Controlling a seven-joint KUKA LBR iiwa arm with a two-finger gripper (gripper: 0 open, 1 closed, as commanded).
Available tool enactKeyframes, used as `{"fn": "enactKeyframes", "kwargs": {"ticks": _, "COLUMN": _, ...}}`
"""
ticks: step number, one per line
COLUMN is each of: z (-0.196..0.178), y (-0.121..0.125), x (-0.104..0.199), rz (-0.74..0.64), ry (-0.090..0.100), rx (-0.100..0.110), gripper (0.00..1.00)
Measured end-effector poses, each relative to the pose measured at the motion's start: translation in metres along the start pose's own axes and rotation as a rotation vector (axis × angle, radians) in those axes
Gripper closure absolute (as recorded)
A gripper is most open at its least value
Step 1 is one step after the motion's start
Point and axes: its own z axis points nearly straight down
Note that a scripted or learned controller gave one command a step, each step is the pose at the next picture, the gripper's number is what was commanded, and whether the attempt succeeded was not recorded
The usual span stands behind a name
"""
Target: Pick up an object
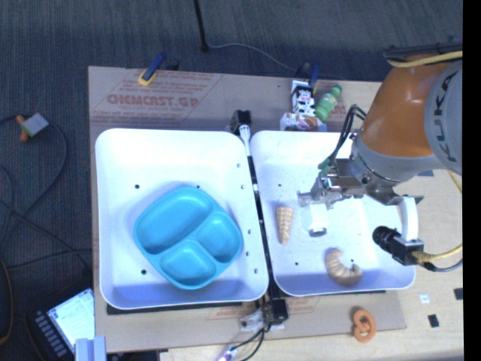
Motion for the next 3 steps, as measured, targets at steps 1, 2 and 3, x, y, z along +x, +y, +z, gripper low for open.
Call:
{"fn": "enactKeyframes", "kwargs": {"ticks": 1, "z": 0.011, "y": -0.022, "x": 0.001, "rz": 0.000, "ry": 0.000, "rx": 0.000, "gripper": 1.00}}
{"fn": "enactKeyframes", "kwargs": {"ticks": 2, "z": 0.009, "y": 0.065, "x": 0.013, "rz": 0.000, "ry": 0.000, "rx": -0.001, "gripper": 1.00}}
{"fn": "enactKeyframes", "kwargs": {"ticks": 3, "z": 0.030, "y": 0.068, "x": 0.058, "rz": 0.000, "ry": 0.000, "rx": 0.000, "gripper": 1.00}}
